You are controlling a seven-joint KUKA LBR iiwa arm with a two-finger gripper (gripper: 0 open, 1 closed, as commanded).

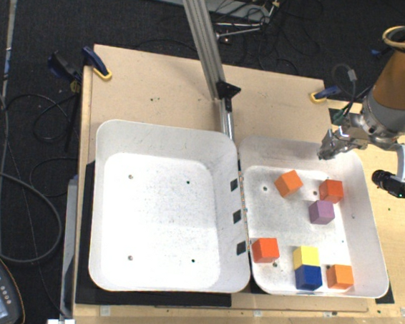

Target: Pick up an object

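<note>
White plastic walls ring the right bin [370,211], and my gripper [328,151] hangs over its far rim at about one o'clock from the bin's middle, clear of every block; whether it is released or clenched I cannot tell. Nearest me, toward five o'clock, sit an orange block [288,182], a red-orange block [331,191] and a purple block [321,212] just below that one. Along the bin's near edge lie another orange cube [266,249], a yellow block [305,257] touching a blue block [308,277], and an orange block at the corner [339,276].
</note>
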